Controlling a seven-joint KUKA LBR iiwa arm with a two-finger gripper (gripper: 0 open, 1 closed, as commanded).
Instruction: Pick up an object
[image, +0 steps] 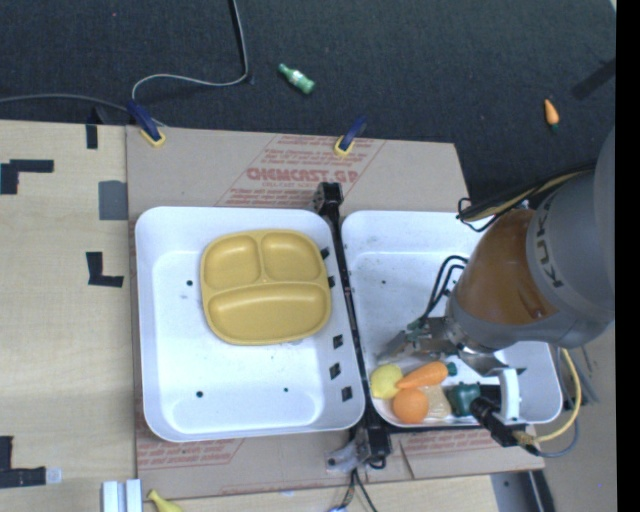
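Observation:
In the right bin (400, 255), several small objects lie bunched at the front edge. They are a yellow lemon-like piece (386, 380), an orange carrot (424, 376), an orange ball (409, 406), a tan piece (438, 404) and a teal item (463, 397). My gripper (415, 338) hangs low over the bin, just behind the carrot and the yellow piece. The wide grey and orange wrist (520, 280) hides much of the bin's right half. I see nothing held in the gripper.
The left bin (240, 395) holds a yellow divided plate (266, 285) toward its back. A black divider (340, 300) runs between the bins. Cables trail near the right bin's front right corner (545, 435). Cardboard (300, 175) underlies both bins.

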